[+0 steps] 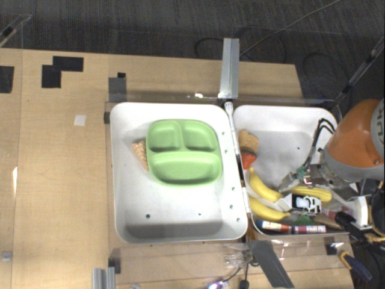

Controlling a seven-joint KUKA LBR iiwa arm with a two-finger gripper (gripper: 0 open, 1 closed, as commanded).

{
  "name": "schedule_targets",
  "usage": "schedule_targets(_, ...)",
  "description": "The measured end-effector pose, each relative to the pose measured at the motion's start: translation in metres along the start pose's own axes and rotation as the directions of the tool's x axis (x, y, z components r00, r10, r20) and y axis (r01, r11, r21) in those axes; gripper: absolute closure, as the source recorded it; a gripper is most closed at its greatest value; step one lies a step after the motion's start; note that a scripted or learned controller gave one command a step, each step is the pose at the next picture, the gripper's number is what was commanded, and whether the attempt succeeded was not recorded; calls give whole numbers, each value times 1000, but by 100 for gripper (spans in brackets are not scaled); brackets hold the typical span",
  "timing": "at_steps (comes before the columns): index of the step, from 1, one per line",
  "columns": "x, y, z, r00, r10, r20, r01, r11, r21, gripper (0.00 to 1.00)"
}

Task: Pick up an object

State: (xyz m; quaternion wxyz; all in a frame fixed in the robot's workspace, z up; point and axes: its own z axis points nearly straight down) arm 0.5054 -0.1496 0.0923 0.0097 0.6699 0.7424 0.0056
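Two curved, smooth yellow bananas [264,188], lying along the left wall of the right shallow white plastic bin [283,122], one just below the other. Near the lower banana, a jumble along the bin's front edge: slim red marker-like stick [283,226], small black-and-white printed box [307,203]. Above the bananas, a brownish lumpy piece [248,140] and a small orange-red one [248,159]. Hovering over the jumble, the metal end effector [304,179] below the orange wrist band; cannot tell whether clenched or released. In the left white bin [126,179], a glossy green three-compartment plastic tray [182,151], rounded corners, covering a tan textured item [140,153]. Light wooden table [54,179] beneath.
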Motion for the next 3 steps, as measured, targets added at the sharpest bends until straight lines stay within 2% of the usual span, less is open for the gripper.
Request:
schedule_targets(1,14,10,0,990,141,2,-141,990,3,0)
schedule_targets(2,52,21,0,989,149,0,-149,989,0,0)
schedule_targets(3,56,24,-11,990,143,-7,-143,990,-4,100)
